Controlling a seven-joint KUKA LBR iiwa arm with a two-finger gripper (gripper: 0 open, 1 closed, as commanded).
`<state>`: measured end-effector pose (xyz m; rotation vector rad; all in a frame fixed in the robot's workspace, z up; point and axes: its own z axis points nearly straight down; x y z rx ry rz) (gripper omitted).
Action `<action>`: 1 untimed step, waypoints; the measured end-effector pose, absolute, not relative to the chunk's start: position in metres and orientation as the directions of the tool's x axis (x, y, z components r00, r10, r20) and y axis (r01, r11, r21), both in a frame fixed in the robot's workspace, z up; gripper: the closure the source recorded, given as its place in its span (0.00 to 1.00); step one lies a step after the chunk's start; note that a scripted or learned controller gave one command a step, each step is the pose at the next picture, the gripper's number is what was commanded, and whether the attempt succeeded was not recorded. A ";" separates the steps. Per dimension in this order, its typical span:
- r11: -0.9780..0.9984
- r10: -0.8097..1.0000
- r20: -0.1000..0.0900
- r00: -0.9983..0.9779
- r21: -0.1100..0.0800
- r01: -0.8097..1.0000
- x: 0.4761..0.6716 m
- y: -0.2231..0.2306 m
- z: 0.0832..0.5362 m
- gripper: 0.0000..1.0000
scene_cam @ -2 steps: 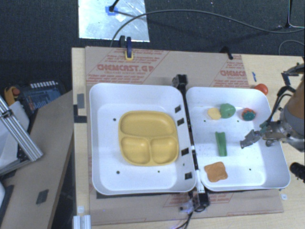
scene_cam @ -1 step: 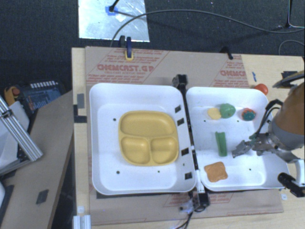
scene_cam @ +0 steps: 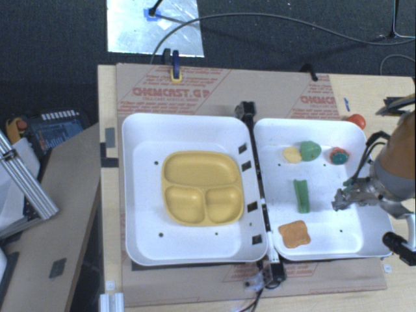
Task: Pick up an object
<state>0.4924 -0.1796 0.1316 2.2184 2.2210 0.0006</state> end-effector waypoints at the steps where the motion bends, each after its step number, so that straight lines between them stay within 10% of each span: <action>1: 0.005 1.000 -0.002 -0.005 0.007 1.000 0.497 -0.170 0.185 1.00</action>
